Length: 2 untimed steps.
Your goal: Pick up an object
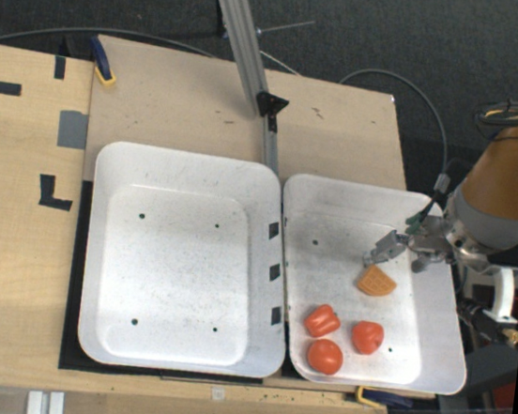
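Overhead view of the bench, pick-up task at the approach stage. The arm (500,190) reached in across the right edge of the right bin (335,207), and its gripper (397,252) hung over the middle of that bin, near the right wall. The fingers appeared slightly spread, with nothing visible between them, so no object was yet held.

Directly below the fingertips, just beside them and possibly touching, lay an orange wedge-shaped piece (377,282); contact could not be resolved at this resolution. Along the bin's near edge sat three red tomato-like objects: one toward the centre (322,320), one at the near rim (325,356), and one to the right of those (367,337). The three were close together but apart from the orange piece.

The left bin (105,228) carried no objects.

Judged from this layout, the orange piece was the probable target. The next move would call for a short descent so that the fingers straddled it, followed by closing. Its low, tapered form might slip from a shallow pinch.
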### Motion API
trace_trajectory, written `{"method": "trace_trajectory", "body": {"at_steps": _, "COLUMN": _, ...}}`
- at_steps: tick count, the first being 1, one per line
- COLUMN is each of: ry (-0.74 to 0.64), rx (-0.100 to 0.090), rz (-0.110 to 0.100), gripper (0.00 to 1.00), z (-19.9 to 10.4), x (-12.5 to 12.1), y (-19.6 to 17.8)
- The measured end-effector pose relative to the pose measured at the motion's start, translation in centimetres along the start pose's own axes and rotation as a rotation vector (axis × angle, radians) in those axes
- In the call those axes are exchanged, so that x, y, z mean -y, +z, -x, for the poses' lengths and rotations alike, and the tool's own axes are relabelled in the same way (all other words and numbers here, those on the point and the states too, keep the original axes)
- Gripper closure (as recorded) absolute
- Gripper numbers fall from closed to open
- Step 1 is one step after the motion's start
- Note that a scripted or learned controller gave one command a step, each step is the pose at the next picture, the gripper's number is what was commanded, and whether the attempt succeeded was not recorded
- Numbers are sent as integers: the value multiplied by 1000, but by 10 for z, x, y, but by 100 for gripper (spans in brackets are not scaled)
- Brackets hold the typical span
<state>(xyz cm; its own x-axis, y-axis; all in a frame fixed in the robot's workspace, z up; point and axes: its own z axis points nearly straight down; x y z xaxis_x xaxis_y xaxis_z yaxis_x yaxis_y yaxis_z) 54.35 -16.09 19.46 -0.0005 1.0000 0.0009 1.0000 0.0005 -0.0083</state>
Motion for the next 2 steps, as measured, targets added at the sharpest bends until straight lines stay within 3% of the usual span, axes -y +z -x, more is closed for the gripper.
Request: {"method": "trace_trajectory", "body": {"at_steps": 2, "ry": 1, "rx": 8, "rz": 13, "gripper": 0, "z": -6, "x": 2, "y": 97}}
